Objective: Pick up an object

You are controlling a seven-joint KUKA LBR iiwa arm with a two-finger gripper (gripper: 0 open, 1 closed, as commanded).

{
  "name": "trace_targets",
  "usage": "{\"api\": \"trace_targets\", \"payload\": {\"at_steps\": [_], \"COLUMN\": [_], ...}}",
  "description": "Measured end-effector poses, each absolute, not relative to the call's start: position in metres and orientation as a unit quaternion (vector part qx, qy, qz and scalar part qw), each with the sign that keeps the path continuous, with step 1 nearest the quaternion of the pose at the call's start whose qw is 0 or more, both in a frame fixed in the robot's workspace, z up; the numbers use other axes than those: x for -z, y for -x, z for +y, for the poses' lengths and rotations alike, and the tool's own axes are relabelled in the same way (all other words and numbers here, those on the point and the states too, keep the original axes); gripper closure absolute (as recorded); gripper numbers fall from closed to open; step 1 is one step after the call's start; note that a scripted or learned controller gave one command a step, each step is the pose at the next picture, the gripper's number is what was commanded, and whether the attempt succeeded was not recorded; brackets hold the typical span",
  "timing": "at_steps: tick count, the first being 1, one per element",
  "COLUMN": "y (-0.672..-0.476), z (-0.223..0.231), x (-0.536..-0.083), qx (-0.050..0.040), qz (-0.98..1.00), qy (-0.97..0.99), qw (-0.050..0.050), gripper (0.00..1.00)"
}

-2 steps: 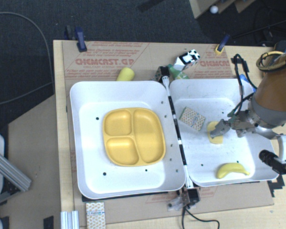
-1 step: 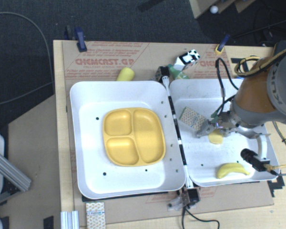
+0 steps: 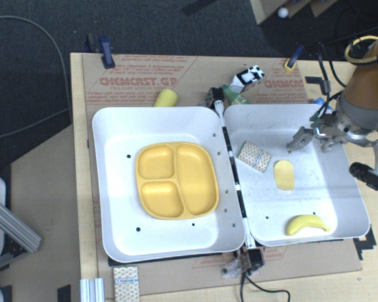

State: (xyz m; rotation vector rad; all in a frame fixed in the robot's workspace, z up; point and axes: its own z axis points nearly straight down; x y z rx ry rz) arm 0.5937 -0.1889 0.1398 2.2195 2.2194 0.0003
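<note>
On the bench's bare board, just beyond the far edge of the left bin, lies a small yellow cylinder-like piece. The left bin itself carries a yellow divided plate, three compartments, sitting near its middle and lying flat.

At the far end of the seam between the bins, a small black-and-white toy rests on the board by some dark hardware.

The right bin holds the likely targets. Near its left wall lies a small patterned packet — flat, probably light and thin, so hard to get fingers under. Just right of it, close but apart, a pale yellow oval piece sits near the bin's middle; it looks smooth and rounded, likely light and rigid, and best taken across its narrow width. By the near edge lies a yellow banana, curved, probably a light plastic toy — a grasp across its middle should hold, though the curve may let it roll.

The gripper hangs over the far right part of the right bin, its fingers pointing left and spread apart with nothing between them. It stands above and right of the oval piece, not touching anything.
</note>
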Motion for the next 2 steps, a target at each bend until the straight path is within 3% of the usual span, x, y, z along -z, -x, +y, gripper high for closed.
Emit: {"api": "trace_targets", "payload": {"at_steps": [1,2], "y": [-0.577,-0.556], "z": [-0.141,-0.13], "x": [-0.093,-0.089], "qx": [-0.0008,-0.0036], "qz": [0.707,0.706], "qy": [-0.707,-0.708], "qw": [0.001,0.006], "gripper": [0.0,0.0]}}
